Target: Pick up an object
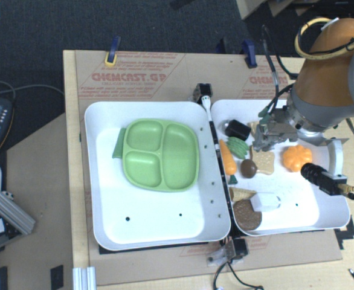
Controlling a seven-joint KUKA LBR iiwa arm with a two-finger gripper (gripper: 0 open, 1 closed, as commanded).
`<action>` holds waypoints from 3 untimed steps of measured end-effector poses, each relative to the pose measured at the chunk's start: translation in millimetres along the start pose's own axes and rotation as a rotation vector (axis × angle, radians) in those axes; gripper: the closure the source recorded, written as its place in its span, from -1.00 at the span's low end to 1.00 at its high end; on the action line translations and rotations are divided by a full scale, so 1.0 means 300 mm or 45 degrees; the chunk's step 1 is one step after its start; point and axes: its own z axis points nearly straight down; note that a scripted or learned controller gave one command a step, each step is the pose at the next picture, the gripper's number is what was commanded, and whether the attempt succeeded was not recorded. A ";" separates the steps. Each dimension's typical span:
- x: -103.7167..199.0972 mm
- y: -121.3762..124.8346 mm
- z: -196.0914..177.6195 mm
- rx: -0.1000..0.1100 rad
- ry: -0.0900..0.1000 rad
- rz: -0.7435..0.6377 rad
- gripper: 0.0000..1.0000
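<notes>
- Hand [266,139] of the grey and orange arm sits at right of frame, low over the right bin [322,219]; whether it is open or closed cannot be told.
- Just beneath and beside it lie a tan square piece [264,164], a green leafy item [238,147] and a black block [238,128].
- An orange round fruit [296,157] rests to its right, a brown ball [248,168] and a carrot [227,156] to its lower left.
- Left bin [101,198] holds a green divided plate [160,154].
- Both bins rest on the surface [74,132].
</notes>
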 end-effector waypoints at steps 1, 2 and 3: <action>0.172 0.046 0.008 -0.001 0.000 0.000 1.00; 0.241 0.044 0.096 0.009 0.000 0.005 1.00; 0.246 0.051 0.020 -0.003 -0.002 0.006 1.00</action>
